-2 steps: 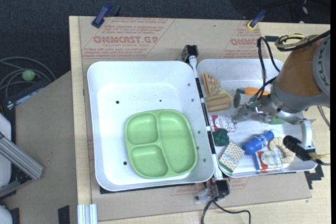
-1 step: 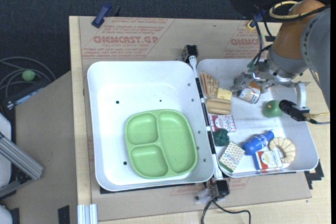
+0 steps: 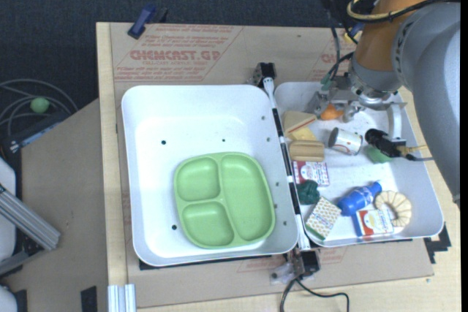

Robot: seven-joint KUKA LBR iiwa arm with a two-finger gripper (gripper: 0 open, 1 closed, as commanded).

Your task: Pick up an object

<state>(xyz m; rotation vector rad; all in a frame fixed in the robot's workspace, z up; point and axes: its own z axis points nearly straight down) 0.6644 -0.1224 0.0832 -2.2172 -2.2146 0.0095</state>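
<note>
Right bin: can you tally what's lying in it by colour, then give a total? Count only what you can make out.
Tan or wooden: 2, a wedge and a block
Orange: 1, a small piece
White: 1, a cylinder
Green: 2, a dark lump and a piece
Blue: 1, a bottle
Printed packets: 3
Cream ring: 1
Total: 11; any things under the arm may be hidden.

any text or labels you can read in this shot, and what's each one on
"CHEMCAST" then letters like "G.P", red, upside down: brown board under the bins.
Fainter red print, unreadable: same board, near its top right corner.
Red and white packet: print too small to read.
Card by the blue bottle: print blurred.
</note>
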